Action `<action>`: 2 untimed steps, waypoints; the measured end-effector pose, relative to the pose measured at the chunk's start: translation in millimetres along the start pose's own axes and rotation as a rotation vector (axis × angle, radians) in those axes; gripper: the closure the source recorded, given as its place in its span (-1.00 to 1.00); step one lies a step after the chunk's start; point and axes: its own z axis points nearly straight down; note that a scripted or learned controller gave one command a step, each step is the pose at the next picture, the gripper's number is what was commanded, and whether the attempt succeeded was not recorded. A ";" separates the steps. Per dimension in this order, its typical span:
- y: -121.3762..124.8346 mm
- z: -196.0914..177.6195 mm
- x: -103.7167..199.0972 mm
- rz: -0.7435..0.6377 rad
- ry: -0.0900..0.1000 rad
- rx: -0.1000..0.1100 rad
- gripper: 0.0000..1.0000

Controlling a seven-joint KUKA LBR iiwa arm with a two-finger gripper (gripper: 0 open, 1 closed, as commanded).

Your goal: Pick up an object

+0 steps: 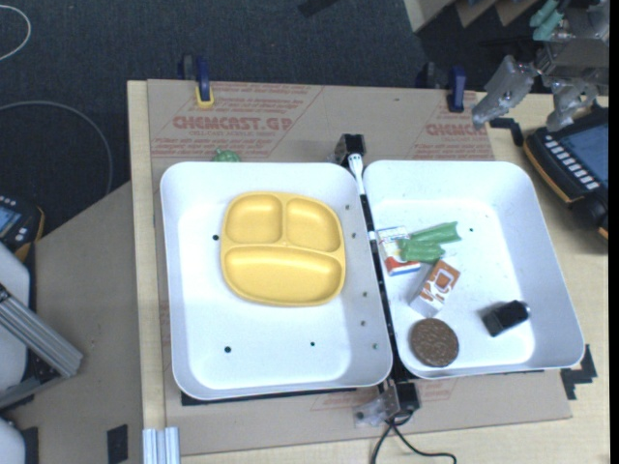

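When scanning from the left edge, note the brown board (290, 114) printed with red lettering and carrying both bins. Locate the left bin (179, 278), white and shallow, in the left half of the board. Find inside it a yellow divided plate (283, 249), lying flat in the bin's upper middle, with two small compartments toward the top of the frame and one long compartment below. Observe a blue clamp (201, 77) on the board's top edge above the left bin, and a small green item (227, 156) on the board just beyond that bin's top rim; too small to identify. Move to the centre: note a black fitting (350, 147) at the top of the seam between the bins, touching both rims. Continue to the right bin (556, 259), beside the left one and meeting it along the seam. Find all loose objects for pickup here: a red and white wrapper (392, 257) against the bin's left wall, a green packet (430, 240) overlapping its upper right, an orange and white carton (436, 287) just below, a brown round disc (433, 341) near the bottom rim, and a black block (505, 317) apart to the right of the disc. Note a second blue clamp (456, 90) above this bin. Locate the gripper (527, 90) in the upper right of the frame, above the board's top right corner, well apart from every object and carrying nothing visible. Open or closed state: cannot be told. Note a black handheld device (575, 162) at the right edge, just below the gripper.
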 end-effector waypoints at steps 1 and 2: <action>-31.5 -0.2 71.9 0.000 0.000 0.022 -1.00; -29.5 -10.3 68.3 0.006 -0.001 0.019 1.00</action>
